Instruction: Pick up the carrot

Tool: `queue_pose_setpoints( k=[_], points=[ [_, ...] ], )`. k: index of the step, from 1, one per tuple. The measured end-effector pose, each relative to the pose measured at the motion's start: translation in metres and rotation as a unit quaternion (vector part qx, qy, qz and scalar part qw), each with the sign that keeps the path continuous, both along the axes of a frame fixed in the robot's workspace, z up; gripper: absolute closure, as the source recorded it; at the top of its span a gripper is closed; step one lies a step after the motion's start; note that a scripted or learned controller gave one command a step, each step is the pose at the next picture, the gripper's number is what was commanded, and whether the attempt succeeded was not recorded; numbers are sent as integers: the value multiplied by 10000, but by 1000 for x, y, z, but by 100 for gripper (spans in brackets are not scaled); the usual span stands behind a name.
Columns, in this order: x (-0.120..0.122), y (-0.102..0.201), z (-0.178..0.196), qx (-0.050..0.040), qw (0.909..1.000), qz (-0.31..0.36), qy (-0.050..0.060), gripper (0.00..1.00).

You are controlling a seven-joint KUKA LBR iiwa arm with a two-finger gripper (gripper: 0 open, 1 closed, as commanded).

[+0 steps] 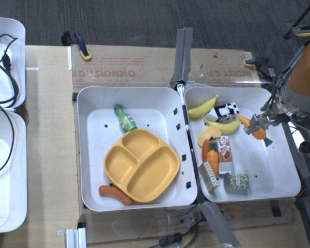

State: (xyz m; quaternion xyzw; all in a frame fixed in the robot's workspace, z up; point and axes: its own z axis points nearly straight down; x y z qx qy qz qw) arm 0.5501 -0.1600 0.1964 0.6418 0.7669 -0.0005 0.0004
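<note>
While the arm (299, 81) reached in from the right over the right bin (279, 190), the tool (260, 121) sat low at the bin's upper right part, right against the carrot (257, 133). The carrot was a slim orange piece lying at a slant with a bit of green at its lower right end, just beside the two bananas (212, 112) and a small black-and-white toy (226, 109). Whether the tool was clenched on the carrot or only resting over it could not be told, as its tip was small and blurred against the orange. It was also unclear whether the carrot lay on the bin floor or hung a little above it. The step in hand looked like the grasp itself, at or just after contact, with the lift not yet plainly made. The next move would call for a firm hold across the carrot's thicker part and then a straight rise clear of the bananas. A second orange piece with a green top (212, 162) lay further left in the same bin among small packets, well apart from the tool, and could be mistaken for the target. The left bin (93, 138) carried a yellow divided plate (142, 164), a green bottle (125, 119) and a sausage (115, 194).
</note>
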Motion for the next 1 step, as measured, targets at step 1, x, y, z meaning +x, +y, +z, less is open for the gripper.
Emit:
queue_pose_setpoints(
  k=[1],
  points=[
    [27,27,55,1,9990,437,2,100]
  ],
)
